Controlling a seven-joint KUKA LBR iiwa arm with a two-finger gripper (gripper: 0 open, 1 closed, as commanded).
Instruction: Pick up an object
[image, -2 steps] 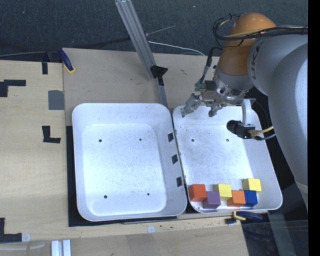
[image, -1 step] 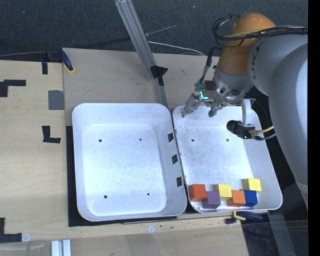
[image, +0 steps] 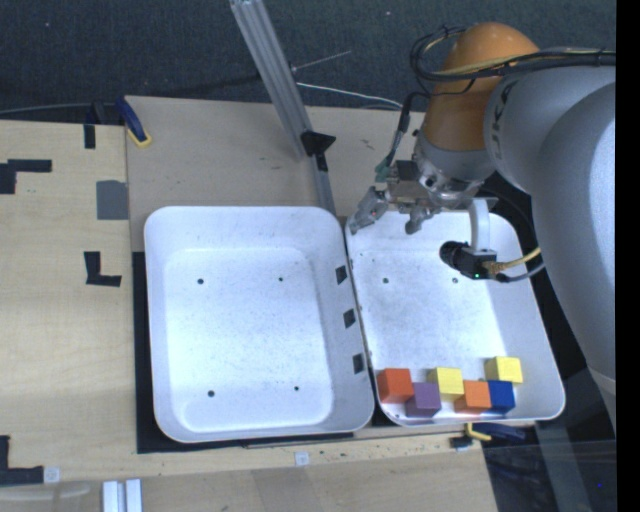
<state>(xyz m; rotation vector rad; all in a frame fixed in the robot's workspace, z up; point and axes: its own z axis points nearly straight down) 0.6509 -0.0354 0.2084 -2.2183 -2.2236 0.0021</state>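
Note:
Several small blocks lie along the near edge of the right bin (image: 440, 300): an orange block (image: 396, 383), a purple block (image: 427, 398), a yellow block (image: 449, 380), another orange block (image: 476, 395), a blue block (image: 501, 396) and a second yellow block (image: 505, 369). My gripper (image: 388, 216) hangs over the far left corner of the right bin, well away from the blocks. Its fingers are spread apart with nothing between them.
The left bin (image: 165, 300) lies beside the right one. A slanted metal rail (image: 283, 85) runs from the top of the view down to the bins' shared far corner, close to my gripper. My arm (image: 560, 130) fills the upper right.

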